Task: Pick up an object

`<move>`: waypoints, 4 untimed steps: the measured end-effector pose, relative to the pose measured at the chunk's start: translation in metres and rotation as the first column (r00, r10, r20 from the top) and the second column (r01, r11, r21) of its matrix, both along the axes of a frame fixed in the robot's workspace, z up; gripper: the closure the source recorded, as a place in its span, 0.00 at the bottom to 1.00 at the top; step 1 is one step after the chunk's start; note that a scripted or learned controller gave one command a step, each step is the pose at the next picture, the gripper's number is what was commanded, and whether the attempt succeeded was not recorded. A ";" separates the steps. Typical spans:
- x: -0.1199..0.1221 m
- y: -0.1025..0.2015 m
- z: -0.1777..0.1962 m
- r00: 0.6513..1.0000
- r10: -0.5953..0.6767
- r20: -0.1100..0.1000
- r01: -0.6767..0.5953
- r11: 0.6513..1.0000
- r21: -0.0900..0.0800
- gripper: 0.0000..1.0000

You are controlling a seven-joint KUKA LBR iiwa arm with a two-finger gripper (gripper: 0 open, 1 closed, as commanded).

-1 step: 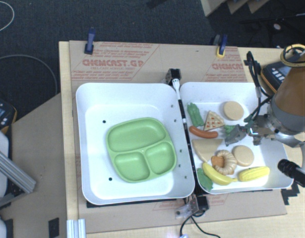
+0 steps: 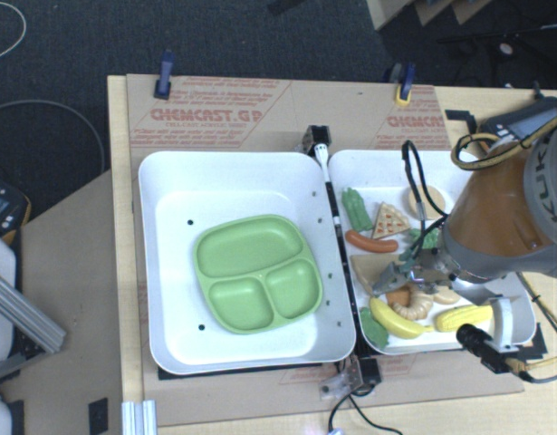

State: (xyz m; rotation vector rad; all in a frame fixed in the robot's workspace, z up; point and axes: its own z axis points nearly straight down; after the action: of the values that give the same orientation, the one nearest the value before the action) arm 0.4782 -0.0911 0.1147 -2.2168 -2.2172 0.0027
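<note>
A: From the overhead camera, where does the arm stand?

B: The grey arm with its orange band comes in from three o'clock and hangs low over the right-hand shallow white bin (image 2: pixel 350 166). Its two-finger gripper (image 2: pixel 407 277) sits near the middle of that bin, right above the heap of toy food.

A: Are the fingers spread or closed?

B: I cannot tell; the wrist and cables cover them, so I would not claim anything is held.

A: What could it pick?

B: Plenty. A curved yellow plastic banana (image 2: pixel 394 318) lies at about seven o'clock of the gripper, close by. A yellow corn cob (image 2: pixel 463 315) lies at four o'clock. A red-orange plastic sausage (image 2: pixel 371 241) and a triangular pizza slice (image 2: pixel 387 220) are at eleven o'clock, with a long green pepper-like piece (image 2: pixel 357 208) beyond them.

A: And the other bin?

B: The left-hand white bin (image 2: pixel 160 243) carries a pale green three-compartment plastic plate (image 2: pixel 256 270), well apart from the gripper.

A: How should the grasp be done well?

B: My judgement: the pieces crowd and touch each other, so the fingers should straddle one item across its narrow width, the banana being nearest. Descend straight, close only once both fingers flank it, and lift slowly, since smooth curved plastic may slip or drag a neighbour along.
</note>
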 end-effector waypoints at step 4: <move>0.004 0.058 0.072 1.000 0.006 0.010 -0.006 1.000 -0.003 1.00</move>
State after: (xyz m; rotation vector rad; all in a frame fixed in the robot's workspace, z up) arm 0.4818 -0.0329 0.1866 -2.2162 -2.2301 -0.0053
